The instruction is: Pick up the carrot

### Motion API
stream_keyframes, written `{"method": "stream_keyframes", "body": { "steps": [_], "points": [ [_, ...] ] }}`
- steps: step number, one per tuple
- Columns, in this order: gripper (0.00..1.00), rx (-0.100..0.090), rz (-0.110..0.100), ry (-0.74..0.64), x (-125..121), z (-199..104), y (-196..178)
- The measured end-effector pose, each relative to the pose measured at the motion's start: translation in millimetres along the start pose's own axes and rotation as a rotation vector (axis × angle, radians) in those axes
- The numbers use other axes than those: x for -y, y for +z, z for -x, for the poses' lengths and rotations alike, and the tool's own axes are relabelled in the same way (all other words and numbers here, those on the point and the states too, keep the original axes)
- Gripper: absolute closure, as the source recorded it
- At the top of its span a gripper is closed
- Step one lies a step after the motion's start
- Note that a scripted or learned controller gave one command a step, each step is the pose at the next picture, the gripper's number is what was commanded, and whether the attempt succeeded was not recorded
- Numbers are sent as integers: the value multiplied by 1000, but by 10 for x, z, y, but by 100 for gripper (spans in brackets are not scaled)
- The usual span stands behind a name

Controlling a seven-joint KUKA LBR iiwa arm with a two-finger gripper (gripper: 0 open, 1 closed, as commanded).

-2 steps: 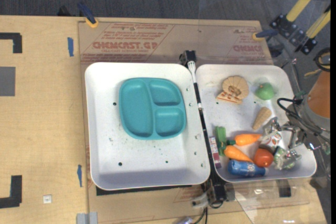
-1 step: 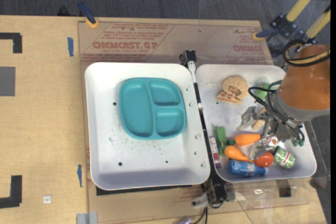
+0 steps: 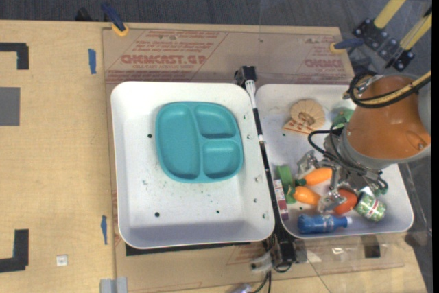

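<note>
The carrot (image 3: 306, 196) is orange with a green top and lies in the right bin (image 3: 401, 219), near its left wall. A second orange piece (image 3: 318, 176) lies just above it. My gripper (image 3: 320, 182) is low in this bin, under the orange wrist band, and stands open. One metal finger (image 3: 306, 163) is up-left of the upper orange piece, the other (image 3: 334, 201) is down-right of it. That piece sits in the gap between them; the green-topped carrot lies just left of the lower finger. Nothing is lifted.
Around the gripper lie a red-orange item (image 3: 348, 201), a green can (image 3: 371, 206), a blue bottle (image 3: 322, 223), a green piece (image 3: 284, 176) and a tan shell-shaped thing (image 3: 306, 116). The left bin (image 3: 137, 216) holds a teal divided plate (image 3: 199, 141).
</note>
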State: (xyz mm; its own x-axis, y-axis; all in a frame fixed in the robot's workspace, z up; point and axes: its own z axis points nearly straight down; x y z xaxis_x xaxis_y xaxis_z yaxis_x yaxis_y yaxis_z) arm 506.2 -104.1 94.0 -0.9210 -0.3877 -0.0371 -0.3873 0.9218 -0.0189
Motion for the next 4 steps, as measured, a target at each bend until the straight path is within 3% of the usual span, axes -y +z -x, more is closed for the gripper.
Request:
{"method": "stream_keyframes", "body": {
  "steps": [1,2,3,4],
  "points": [
    [0,-6,3,-58,-32,-57,7],
    [0,-5,3,14,0,-79,6],
    [0,-9,1,-81,-105,-32,8],
    [0,-6,8,119,32,-109,11]
  ]
}}
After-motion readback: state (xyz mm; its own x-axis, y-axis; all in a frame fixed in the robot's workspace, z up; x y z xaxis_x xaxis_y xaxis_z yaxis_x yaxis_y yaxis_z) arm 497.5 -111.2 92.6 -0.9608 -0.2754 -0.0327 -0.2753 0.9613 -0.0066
